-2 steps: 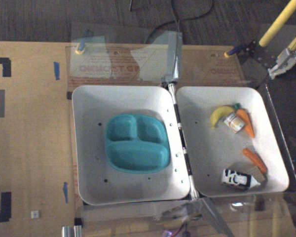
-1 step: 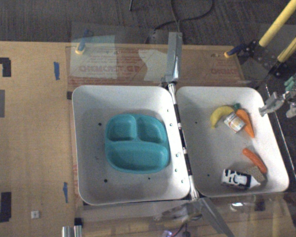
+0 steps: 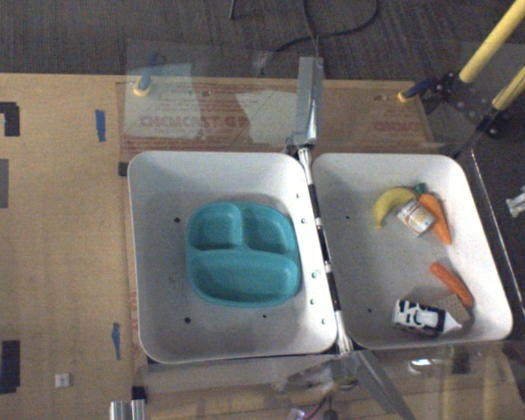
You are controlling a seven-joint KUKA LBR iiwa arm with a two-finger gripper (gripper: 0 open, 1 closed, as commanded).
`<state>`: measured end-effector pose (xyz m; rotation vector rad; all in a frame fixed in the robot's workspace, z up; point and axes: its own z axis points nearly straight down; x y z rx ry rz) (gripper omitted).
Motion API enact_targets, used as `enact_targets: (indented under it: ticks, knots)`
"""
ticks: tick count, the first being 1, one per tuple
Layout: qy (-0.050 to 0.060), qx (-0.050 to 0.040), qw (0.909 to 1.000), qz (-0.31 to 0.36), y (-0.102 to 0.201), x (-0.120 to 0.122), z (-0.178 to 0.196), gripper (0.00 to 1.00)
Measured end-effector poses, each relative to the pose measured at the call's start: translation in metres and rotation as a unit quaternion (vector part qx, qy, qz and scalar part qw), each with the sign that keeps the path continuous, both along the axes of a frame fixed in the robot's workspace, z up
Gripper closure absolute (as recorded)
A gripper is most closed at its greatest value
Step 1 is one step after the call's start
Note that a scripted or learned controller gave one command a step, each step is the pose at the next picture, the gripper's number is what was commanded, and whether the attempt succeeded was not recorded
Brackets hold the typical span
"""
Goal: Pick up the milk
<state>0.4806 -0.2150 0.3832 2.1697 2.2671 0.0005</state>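
Milk (image 3: 423,317) lies on its side near the front edge of the right bin (image 3: 360,234), just below one carrot (image 3: 452,284). Banana (image 3: 392,204), small jar (image 3: 415,218) and second carrot (image 3: 435,217) cluster at the back. Teal tray (image 3: 242,254) sits in the left bin (image 3: 157,234). Can't tell my gripper state.

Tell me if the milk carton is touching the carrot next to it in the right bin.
Apart. The camera view shows white bin floor between the milk carton and the nearer carrot, which lies above and to its right.

No legible text on the cardboard (image 3: 201,122).
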Motion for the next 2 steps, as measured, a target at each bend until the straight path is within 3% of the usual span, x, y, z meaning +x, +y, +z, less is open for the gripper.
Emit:
enact_targets:
  ticks: [1, 2]
  knots:
    - [-0.002, -0.0013, 1.0, 0.0, -0.001, 0.001, 0.011, 1.0]
    - [-0.001, -0.0014, 0.9912, 0.132, -0.008, 0.0, 0.048, 1.0]
